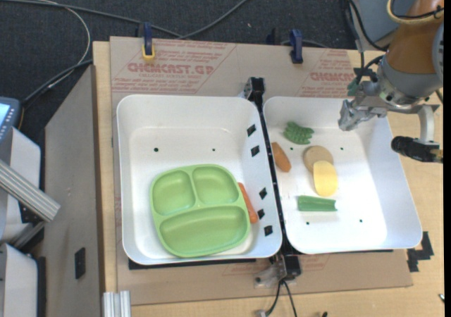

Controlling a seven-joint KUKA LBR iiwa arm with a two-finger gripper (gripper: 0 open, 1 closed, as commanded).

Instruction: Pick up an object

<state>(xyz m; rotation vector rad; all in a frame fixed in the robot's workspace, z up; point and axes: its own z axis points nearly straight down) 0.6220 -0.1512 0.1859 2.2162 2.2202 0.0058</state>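
Currently: gripper [350,115] sat at upper right, over the right bin's [394,189] top edge; couldn't tell its state, nothing visibly held. Bin held a green leafy piece [299,132], carrot [281,157], potato [318,156], yellow piece [325,178], green pod [316,203]. Left bin [134,168] held a green tray [201,208].

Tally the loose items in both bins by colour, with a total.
Green: 3 – compartment plate, ruffled leafy piece, flat bean-like piece
Orange: 2 – carrot-like piece, thin stick beside the plate
Tan: 1 – rounded piece
Yellow: 1 – oblong piece
Total: 7
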